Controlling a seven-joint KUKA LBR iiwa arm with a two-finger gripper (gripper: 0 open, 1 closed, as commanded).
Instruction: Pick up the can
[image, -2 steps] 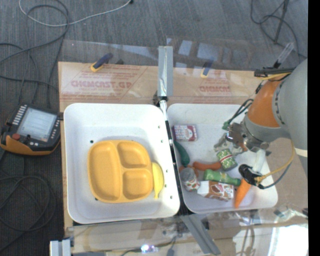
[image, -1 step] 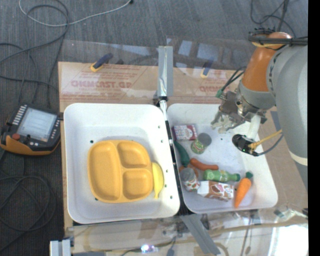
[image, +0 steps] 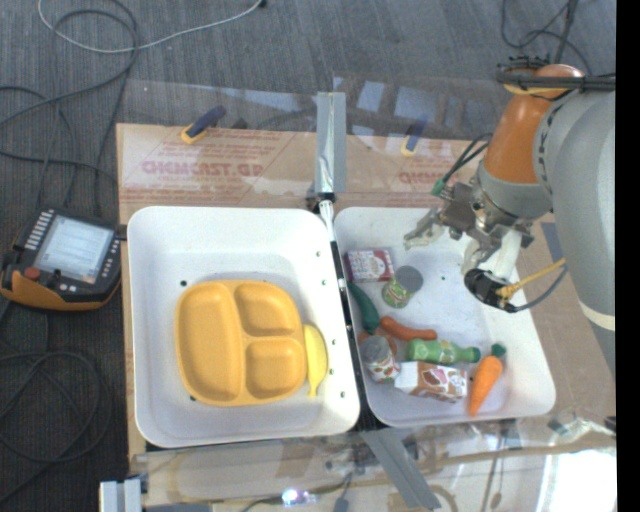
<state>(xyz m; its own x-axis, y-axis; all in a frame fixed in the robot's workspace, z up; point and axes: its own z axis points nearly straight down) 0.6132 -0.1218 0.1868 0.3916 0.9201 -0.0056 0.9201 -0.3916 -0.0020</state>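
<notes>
One can (image: 397, 293) lies in your right bin (image: 520, 395), apart from the claw (image: 470, 240) up-right; claw state unreadable.

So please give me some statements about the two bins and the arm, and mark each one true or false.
1. The yellow divided tray lies in the left bin. True.
2. The can lies in the right bin. True.
3. The gripper holds the can. False: the can lies on the bin floor, apart from the gripper, which is above the bin's far right part.
4. The carrot is in the left bin. False: it lies in the right bin, near its front right corner.
5. The green bottle lies on its side between the can and the carrot. True.
</notes>
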